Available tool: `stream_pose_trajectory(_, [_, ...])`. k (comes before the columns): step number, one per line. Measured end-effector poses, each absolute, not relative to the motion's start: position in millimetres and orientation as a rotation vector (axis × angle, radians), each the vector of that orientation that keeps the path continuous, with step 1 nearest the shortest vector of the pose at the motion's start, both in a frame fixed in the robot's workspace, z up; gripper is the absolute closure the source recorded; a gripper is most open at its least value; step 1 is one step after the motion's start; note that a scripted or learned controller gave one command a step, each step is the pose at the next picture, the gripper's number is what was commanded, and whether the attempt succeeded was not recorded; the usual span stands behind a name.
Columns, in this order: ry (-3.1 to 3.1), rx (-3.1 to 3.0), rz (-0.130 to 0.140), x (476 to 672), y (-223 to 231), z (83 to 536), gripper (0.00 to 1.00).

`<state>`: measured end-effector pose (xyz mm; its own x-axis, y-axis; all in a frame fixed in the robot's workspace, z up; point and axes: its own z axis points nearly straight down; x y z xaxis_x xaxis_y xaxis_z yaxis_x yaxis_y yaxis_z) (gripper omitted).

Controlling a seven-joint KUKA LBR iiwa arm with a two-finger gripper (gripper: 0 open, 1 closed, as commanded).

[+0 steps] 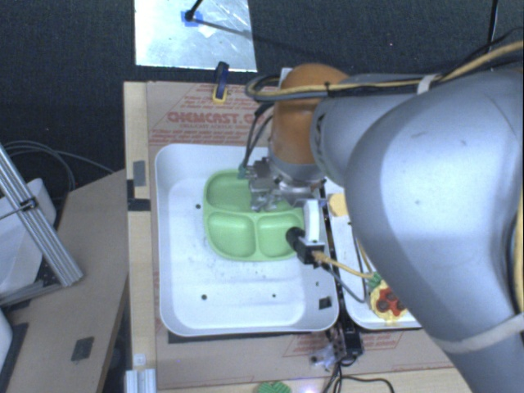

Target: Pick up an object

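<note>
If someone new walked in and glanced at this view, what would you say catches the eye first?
The big grey arm fills the right side, its orange band near the top centre. Below it, the gripper hangs over a light green divided tray lying in the left white bin.

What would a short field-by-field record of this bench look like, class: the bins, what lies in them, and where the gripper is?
left bin: white, shallow
item in left bin: green divided plate, lying flat toward the bin's far right part
gripper: low over the plate's far right edge
arm: grey with orange band, covering most of the right bin
right bin: white rim showing near the arm
items in right bin: small yellow and red object, partly hidden; kind unclear
</note>
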<state>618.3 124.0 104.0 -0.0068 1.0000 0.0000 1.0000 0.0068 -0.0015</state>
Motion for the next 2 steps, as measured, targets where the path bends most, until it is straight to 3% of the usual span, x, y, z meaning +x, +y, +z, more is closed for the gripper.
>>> stream_pose_trajectory(1, [-2.233,-2.216,-0.01,620.7,175,89,1.0])
stream_pose_trajectory(2, [-2.228,-2.227,-0.019,655.8,154,198,1.0])
